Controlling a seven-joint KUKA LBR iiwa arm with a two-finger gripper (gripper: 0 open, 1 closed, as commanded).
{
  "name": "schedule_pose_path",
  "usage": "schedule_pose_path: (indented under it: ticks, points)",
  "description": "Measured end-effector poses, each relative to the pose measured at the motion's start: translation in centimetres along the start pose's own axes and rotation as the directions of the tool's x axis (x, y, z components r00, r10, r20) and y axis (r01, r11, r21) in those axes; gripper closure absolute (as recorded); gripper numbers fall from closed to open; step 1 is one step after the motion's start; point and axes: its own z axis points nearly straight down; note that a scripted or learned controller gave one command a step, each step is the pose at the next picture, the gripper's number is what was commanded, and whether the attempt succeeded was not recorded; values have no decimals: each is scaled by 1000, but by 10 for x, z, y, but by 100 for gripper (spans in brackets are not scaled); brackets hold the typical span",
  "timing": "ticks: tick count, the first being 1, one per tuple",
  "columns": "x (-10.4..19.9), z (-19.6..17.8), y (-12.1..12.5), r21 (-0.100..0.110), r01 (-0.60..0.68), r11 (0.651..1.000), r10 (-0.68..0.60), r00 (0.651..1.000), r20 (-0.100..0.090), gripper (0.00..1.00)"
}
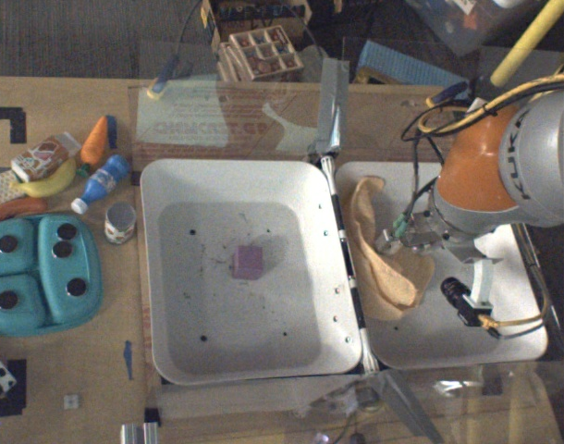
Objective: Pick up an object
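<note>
Camera view, 1 frame.

Item 1, arm (493, 169): grey with an orange band, reaching in from the right over the right bin (508, 340).

Item 2, gripper (391, 240): low over the left half of the right bin, at the right edge of the cloth and touching it or just above it. State: cannot tell whether it is open, closed or gripping anything; nothing is seen held.

Item 3, cloth (379, 257): tan and limp, lying in the right bin against the wall shared with the left bin. Its long axis runs from the far end of the bin to the near end, leaning slightly right toward the near end. Its far end curls up by the wall and its near end is a wider, rounded fold. From the gripper it lies directly left and below, with most of its length toward the near side.

Item 4, block (247, 262): small, purple and flat, alone near the middle of the left bin (171, 202), well apart from the gripper and across the dividing wall.

Item 5, off-bin goods on the bench, left: teal tray (37, 276), can (120, 222), bottle (101, 183).

Judgement: the cloth is the nearer candidate of 2. A pick there likely calls for a short shift left onto the fold and a close across the narrow width, not along the long axis. Risk: pinching 1 thin layer that slips free.
</note>
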Motion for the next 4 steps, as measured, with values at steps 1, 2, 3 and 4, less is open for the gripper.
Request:
schedule_pose_path:
  ticks: [1,2,3,4]
  points:
    - [-3,-11,1,-5,-6,1000,6,1000,0,100]
    - [-3,-11,1,-5,-6,1000,6,1000,0,0]
    - [-5,-22,1,-8,-10,1000,10,1000,2,100]
    - [-50,-140,54,7,407,913,-407,913,-5,100]
